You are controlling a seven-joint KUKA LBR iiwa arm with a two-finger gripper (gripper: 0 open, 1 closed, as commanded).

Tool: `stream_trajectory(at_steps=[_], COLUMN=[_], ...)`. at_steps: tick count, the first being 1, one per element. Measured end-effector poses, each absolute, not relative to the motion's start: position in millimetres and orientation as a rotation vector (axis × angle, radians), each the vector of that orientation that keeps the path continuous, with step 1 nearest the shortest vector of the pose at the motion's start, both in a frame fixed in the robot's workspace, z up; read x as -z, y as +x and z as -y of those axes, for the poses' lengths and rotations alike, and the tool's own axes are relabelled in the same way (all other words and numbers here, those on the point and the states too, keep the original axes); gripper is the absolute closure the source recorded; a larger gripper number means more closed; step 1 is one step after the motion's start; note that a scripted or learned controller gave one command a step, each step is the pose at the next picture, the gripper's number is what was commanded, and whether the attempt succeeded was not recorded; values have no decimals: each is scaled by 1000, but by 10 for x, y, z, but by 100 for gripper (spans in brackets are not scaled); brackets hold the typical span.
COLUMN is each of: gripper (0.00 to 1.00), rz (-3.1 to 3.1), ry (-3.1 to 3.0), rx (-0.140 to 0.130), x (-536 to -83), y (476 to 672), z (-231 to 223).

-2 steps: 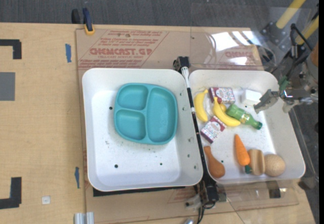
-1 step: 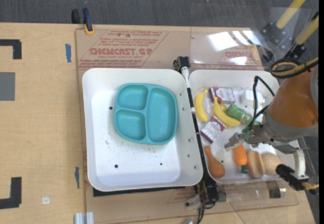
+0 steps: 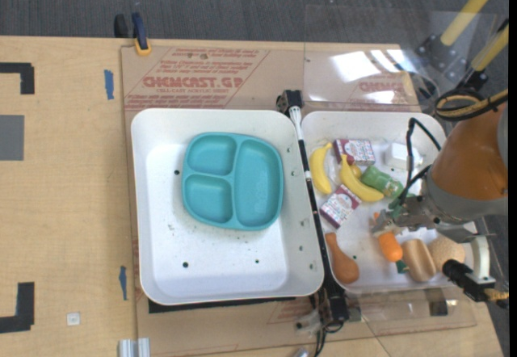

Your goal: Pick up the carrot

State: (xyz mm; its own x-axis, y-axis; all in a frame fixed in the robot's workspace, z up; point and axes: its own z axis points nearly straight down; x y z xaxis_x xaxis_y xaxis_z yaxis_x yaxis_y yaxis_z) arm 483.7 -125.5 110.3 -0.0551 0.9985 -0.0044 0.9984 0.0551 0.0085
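Far left of the gripper, in the left bin [image 3: 153, 186] — a teal divided plate [image 3: 233, 182]. Right bin [image 3: 367, 287]: two bananas [image 3: 339, 172] and small cartons [image 3: 339, 206] left of the gripper, a brown drumstick-shaped toy [image 3: 342, 260] lower left. Gripper [image 3: 393, 218] low over the bin floor — cannot tell how it is set. Carrot [image 3: 390, 248], orange with a green tip, lies just below the gripper, beside a bread roll [image 3: 418, 258].
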Motion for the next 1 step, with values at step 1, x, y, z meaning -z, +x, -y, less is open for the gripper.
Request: stream_trajectory(at_steps=[1], gripper=[100], rz=[-1905], ry=[2496], rx=[-7], x=[-2065], y=[5219], z=[701])
